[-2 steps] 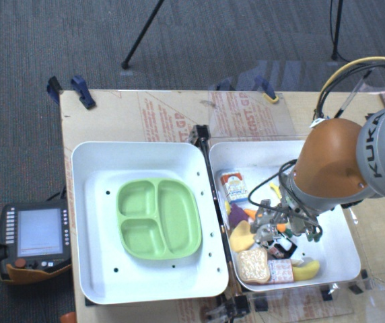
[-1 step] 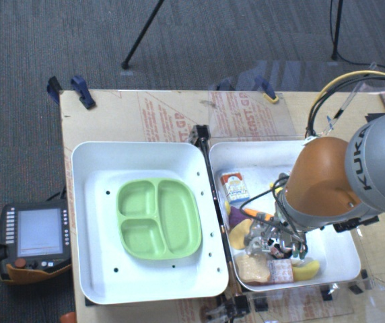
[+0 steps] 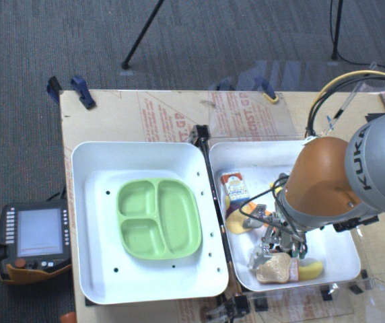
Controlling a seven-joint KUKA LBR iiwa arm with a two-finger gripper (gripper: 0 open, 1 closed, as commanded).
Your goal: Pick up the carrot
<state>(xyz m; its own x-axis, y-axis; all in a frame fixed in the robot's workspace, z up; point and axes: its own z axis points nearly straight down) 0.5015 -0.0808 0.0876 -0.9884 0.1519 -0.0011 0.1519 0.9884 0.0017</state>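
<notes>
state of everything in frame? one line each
gripper: low in the right bin, over the food pile
right bin: holds a heap of toy food
carton: lying flat near the bin's left wall
bread slice: flat, below the gripper
green tray: upright in the left bin
handheld screen: lit

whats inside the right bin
The right bin holds a small carton, a yellow piece, a tan bread-like item and more, with the arm covering the rest.

Arm (image 3: pixel 334 180) reaching in from right, gripper (image 3: pixel 276 246) pointed down, low
</notes>
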